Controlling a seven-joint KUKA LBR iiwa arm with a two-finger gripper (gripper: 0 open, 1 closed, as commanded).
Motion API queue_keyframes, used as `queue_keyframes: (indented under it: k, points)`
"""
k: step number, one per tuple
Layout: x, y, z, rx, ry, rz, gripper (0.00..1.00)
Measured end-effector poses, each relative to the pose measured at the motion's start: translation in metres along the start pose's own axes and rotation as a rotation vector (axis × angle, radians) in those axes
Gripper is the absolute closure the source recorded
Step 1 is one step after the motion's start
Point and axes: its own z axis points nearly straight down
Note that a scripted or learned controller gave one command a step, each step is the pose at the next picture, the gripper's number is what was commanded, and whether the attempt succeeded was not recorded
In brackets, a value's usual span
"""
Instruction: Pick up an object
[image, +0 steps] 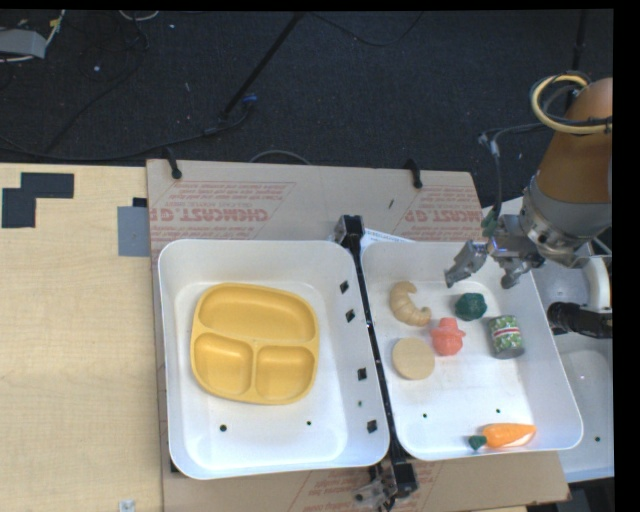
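Carrot first: a small orange toy carrot with a green top (503, 436) lay nearest the camera, close to the front rim of the right shallow white bin (560, 400). Further in sat a pale round flat disc (413, 358), and just beside it a red lumpy toy (448, 337). To their right stood a small green-labelled can (506, 336). Behind the disc curved a tan croissant-shaped piece (408, 303), and a dark green rounded lump (470, 305) rested between the red toy and my reach. My two-finger claw (493, 266) hovered above the bin's far right part, just behind that green lump, its fingers spread apart with nothing between them. Nothing had been lifted; every piece lay on the bin floor. In the left shallow white bin (180, 300) a yellow plastic plate with three compartments (255, 342) lay flat. Beyond both bins stretched brown cardboard with red printing (260, 205), and past that a dark floor with cables (200, 70).
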Motion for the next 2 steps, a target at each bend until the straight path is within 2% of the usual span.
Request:
queue_keyframes:
  k: [1,2]
  points:
    - [0.0,0.002,-0.007,-0.011,-0.002,-0.002,0.0]
    - [-0.007,0.001,0.058,-0.005,-0.001,-0.001,0.0]
